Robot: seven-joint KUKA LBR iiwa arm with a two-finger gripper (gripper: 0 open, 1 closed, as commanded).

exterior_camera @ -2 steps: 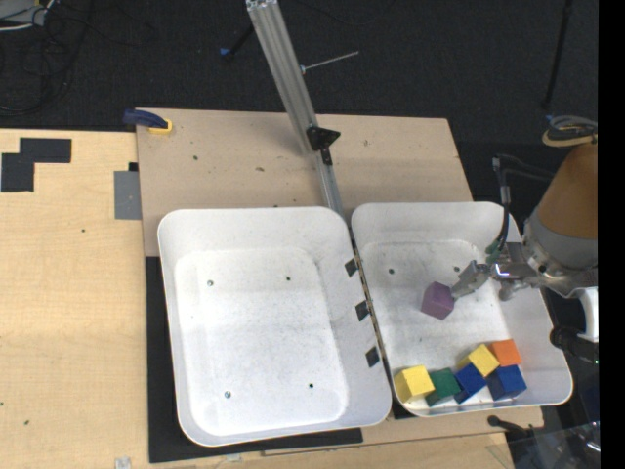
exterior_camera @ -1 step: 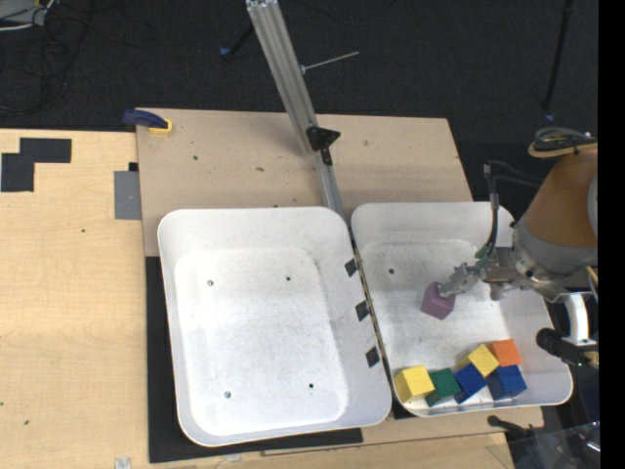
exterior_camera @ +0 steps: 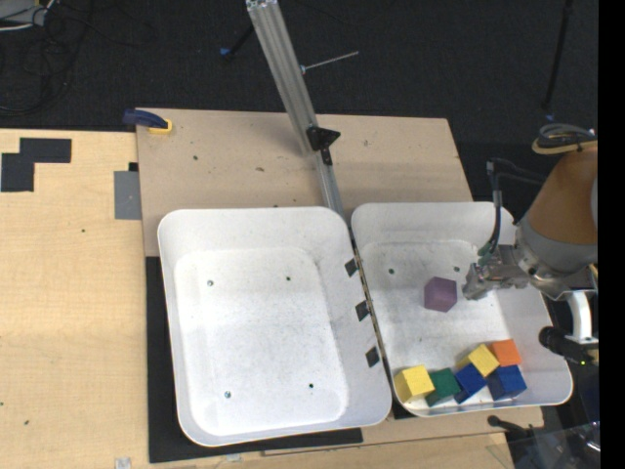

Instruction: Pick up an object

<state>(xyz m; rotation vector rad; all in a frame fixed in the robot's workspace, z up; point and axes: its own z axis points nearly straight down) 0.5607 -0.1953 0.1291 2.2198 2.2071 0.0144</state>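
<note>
Starting at the left of the frame, we see the tabletop in pale wood, then the left bin, a shallow white tray in the lower middle. Just beside it, to the right, lies the right bin, and here the task's things sit. A purple cube rests alone near the middle of this bin. Well below it, along the bin's lower edge, we find a cluster of blocks in yellow, green, blue and orange, packed touching one another.

Further right, the pincer hangs at the bin's right side, just beside the purple cube. We cannot tell how it is set. The cube lies immediately to the pincer's left and slightly lower in the frame, so we judge it the nearest candidate; a short leftward shift would bring the pincer over it.
</note>
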